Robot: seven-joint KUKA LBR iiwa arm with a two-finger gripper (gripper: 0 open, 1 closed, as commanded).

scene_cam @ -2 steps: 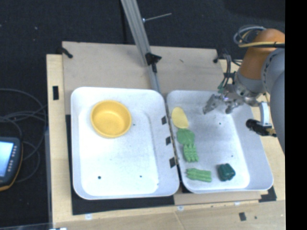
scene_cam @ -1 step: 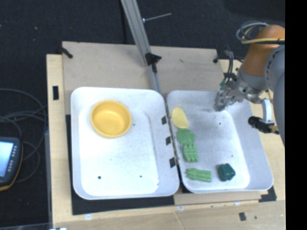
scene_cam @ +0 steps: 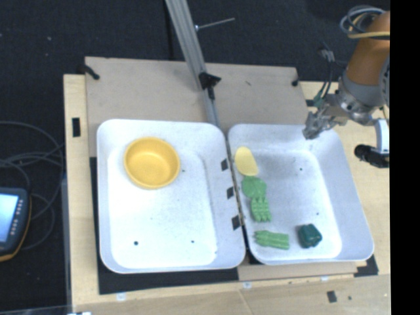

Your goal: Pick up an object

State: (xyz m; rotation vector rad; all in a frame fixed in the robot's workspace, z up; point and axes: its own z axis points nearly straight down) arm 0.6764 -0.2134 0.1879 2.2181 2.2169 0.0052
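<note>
Pincer [scene_cam: 314,127] at the far right corner of the right bin [scene_cam: 341,176], tip over the bin's back rim. Too small and blurred to tell its opening; nothing visible in its hold, and no object lies near it. Grey wrist and orange band of the arm [scene_cam: 365,64] rise behind it to the right.

Objects in the right bin, all well apart from the pincer:
- pale yellow rounded piece [scene_cam: 246,161] against the left wall, near the divider
- green ridged piece [scene_cam: 254,189] just below it
- second green ridged piece [scene_cam: 260,210] touching or just beside the first
- green elongated piece [scene_cam: 272,239] near the front rim
- dark green block [scene_cam: 310,235] to its right, near the front

Left bin [scene_cam: 118,241]: yellow bowl [scene_cam: 152,163], upright, in the far left part.
</note>
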